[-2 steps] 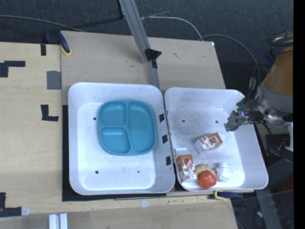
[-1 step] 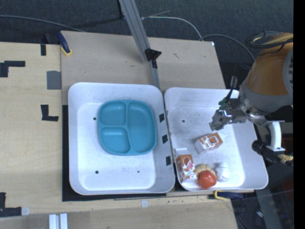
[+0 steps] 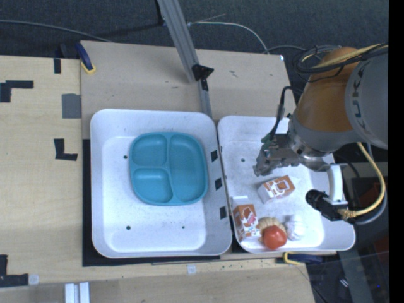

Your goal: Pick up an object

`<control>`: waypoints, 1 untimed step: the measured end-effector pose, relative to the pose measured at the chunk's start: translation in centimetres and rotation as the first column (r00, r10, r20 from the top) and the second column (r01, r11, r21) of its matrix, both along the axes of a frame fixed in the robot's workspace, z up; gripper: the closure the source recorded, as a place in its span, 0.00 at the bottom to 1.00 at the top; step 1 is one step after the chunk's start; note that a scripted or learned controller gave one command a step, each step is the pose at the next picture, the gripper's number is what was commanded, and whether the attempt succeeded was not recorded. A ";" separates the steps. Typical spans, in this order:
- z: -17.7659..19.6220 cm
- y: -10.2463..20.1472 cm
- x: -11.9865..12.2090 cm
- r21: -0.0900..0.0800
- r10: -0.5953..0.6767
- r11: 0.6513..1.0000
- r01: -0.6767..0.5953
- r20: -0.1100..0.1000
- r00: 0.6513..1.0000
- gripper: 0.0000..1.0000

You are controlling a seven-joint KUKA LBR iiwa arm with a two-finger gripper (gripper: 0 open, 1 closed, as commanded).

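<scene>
- Progress on the pick was judged to be early: nothing was seen lifted, and every object was seen resting on a bin floor.
- Bench (image 3: pixel 145 81) of pale wood was seen under two shallow white bins set side by side, with dark carpet beyond it and cables trailed across the floor at the top.
- The left bin (image 3: pixel 113 232) was occupied by a teal divided plate (image 3: pixel 168 168), lying flat near its middle.
- The right bin (image 3: pixel 243 131) was entered by the arm (image 3: pixel 341 100), grey with an orange band, reaching in from the right.
- A slanted metal rail (image 3: pixel 180 30) was seen running down toward the seam between the bins.
- The gripper (image 3: pixel 264 166) was held low over the upper middle of the right bin, just beside and above a small orange-and-white carton (image 3: pixel 276 188); whether they touched could not be told.
- Whether the fingers were apart or together could not be told, since they were blurred against the bin floor; nothing was seen between them.
- A second small carton (image 3: pixel 245 219), a red tomato-like ball (image 3: pixel 274 237) and a whitish lump (image 3: pixel 295 227) were clustered at the near edge of the right bin, well clear of the gripper.
- The grasp and the lift were judged still to be done, with the nearer carton the likeliest target.
</scene>
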State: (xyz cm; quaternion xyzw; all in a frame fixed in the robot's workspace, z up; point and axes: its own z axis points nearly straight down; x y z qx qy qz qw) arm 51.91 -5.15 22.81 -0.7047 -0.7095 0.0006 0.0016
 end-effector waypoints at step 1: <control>0.6 6.2 0.5 0.001 0.002 1.000 -0.002 0.001 1.000 1.00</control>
